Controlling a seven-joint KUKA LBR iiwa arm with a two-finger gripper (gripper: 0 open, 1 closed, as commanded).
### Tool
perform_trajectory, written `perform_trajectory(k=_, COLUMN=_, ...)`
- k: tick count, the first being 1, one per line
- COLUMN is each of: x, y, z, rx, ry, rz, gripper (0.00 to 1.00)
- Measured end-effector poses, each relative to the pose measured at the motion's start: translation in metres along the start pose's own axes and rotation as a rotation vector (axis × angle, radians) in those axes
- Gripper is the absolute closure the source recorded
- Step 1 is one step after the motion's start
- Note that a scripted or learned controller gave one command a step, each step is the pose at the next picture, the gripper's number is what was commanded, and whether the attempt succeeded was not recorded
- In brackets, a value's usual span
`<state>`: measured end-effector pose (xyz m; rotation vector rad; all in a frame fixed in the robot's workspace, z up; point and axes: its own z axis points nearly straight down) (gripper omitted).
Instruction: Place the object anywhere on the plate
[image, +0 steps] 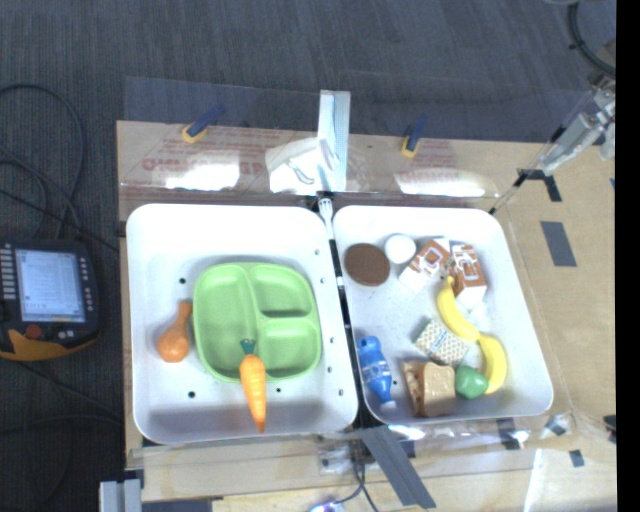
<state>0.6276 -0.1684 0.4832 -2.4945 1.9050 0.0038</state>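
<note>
Camera view: orange carrot (253, 385) with green top lies across green plate's (290, 295) front rim; end effector state unclear.

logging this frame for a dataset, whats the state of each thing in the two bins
green plate: flat in the left bin, compartments bare
carrot: lying across the plate's near rim, tip off the plate
orange drumstick: lying in the bin beside the plate's left edge
banana: lying in the right bin
blue bottle: on its side, right bin
brown disc: flat, right bin
</note>
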Motion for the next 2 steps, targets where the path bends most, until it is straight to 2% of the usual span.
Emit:
perform_trajectory(k=1, x=0.030, y=0.046, z=0.001, rx=-0.002, ry=-0.001, rz=-0.311, gripper=0.00)
perform_trajectory(k=2, x=0.039, y=0.030, z=0.026, rx=-0.003, ry=-0.003, rz=-0.520, gripper=0.00)
